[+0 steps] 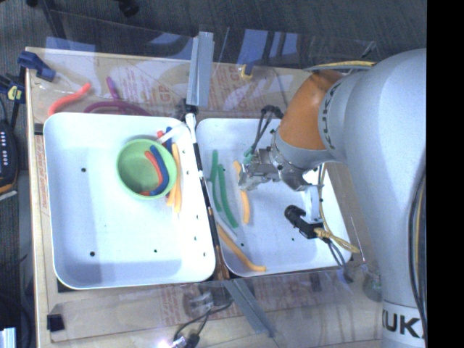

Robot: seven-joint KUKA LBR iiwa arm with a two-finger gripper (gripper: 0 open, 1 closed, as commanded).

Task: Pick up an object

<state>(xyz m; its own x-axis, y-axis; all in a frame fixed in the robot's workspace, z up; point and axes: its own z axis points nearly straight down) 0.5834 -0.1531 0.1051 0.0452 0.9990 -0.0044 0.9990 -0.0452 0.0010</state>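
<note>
- Orange stick [245, 205], short and slightly curved, lies on the floor of the right bin [283, 256], just below the gripper [250, 176] as the camera view shows it; whether the two touch cannot be told.
- Camera view, arm pose: the grey arm [377, 158] comes in from the right edge and bends down over the right bin. Its orange band [304, 118] sits above and to the right of the gripper, and the wrist points toward the bin's left half.
- Whether the gripper is open or closed cannot be told here, and nothing can be seen held in it.
- Left of the gripper, two green sticks [221, 187] lie close together, running lengthwise along the bin's left wall.
- A small orange piece [237, 167] sits just left of the gripper, between it and the green sticks.
- Further below the gripper, a long orange stick [243, 258] slants toward the bin's near rim.
- Open room: the right bin's floor below and to the right of the gripper is bare white.
- Well to the left of the gripper, past the two bins' adjoining walls, the left bin [87, 223] holds a green bowl [138, 169] with red and blue sticks in it. Orange sticks [176, 183] lie just beside the bowl, and most of that bin's floor is bare.
</note>
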